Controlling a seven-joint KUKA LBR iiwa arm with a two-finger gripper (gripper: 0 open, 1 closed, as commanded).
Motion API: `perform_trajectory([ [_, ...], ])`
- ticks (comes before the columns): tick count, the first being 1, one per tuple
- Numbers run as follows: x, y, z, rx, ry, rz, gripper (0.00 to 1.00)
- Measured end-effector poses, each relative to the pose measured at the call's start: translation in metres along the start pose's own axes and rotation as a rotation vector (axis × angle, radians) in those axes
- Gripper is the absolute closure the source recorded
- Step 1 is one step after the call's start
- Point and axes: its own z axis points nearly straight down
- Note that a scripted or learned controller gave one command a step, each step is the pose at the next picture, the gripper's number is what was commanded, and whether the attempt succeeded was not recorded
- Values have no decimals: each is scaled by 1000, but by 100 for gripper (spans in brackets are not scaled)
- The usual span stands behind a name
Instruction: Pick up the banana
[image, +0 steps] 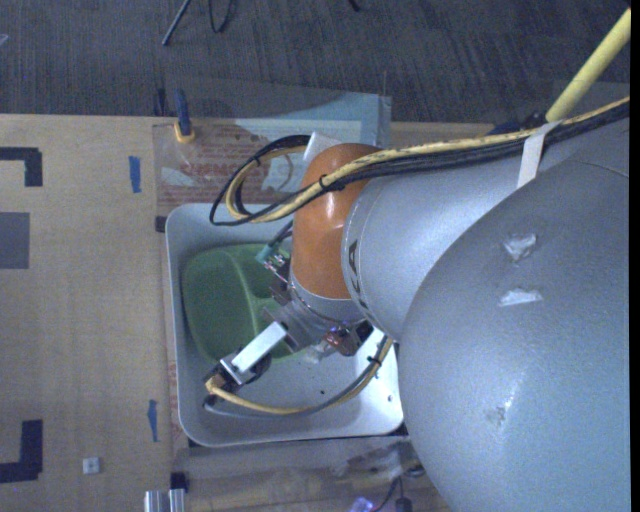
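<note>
From the camera above, my grey arm (500, 300) crowds the right side, its orange band (320, 235) bent down over the white bin (176, 340) on the tan surface (80, 300). My tool (315, 338) sits low inside that bin, tucked under the wrist, and I cannot tell whether it is wide, narrow or holding anything. Just to its left a green bowl-like thing (222, 300) lies near the bin's left wall. Where the banana lies, and how it looks, I cannot tell from here. Blue tape marks (136, 175) dot the surface beside the bin.
</note>
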Motion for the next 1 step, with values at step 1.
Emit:
perform_trajectory([
  [1, 9, 42, 33, 0, 0, 185, 100],
])
